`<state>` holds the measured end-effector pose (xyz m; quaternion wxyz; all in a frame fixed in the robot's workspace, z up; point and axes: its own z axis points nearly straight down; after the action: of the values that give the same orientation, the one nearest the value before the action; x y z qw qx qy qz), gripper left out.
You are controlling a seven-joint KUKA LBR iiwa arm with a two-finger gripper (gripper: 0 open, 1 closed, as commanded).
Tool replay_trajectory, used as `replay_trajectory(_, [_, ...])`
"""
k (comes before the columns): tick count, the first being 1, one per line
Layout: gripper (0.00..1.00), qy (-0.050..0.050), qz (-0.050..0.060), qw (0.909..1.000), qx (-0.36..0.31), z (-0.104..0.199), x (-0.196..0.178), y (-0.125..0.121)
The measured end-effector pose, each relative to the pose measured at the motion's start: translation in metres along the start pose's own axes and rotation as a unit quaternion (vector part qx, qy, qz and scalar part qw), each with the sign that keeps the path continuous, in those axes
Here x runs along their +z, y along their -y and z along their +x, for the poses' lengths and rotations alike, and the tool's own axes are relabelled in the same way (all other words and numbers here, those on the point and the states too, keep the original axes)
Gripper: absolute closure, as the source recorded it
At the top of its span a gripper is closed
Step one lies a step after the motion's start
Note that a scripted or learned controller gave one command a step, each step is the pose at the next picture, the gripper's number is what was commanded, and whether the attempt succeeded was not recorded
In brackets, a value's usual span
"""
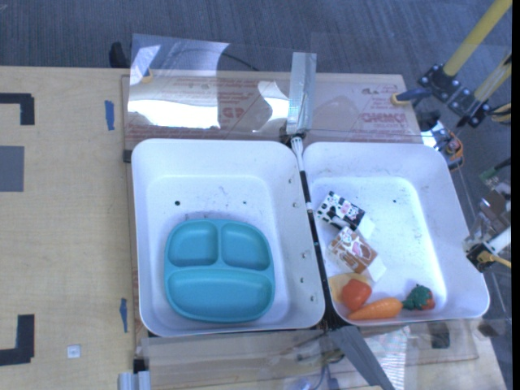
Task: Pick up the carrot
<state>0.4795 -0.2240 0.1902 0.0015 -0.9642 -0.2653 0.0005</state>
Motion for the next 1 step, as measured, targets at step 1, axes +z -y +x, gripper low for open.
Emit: replay_trajectory(1, [1.00, 0.001, 0.001, 0.9884, 0.152, 0.0379, -0.0094, 0.0634])
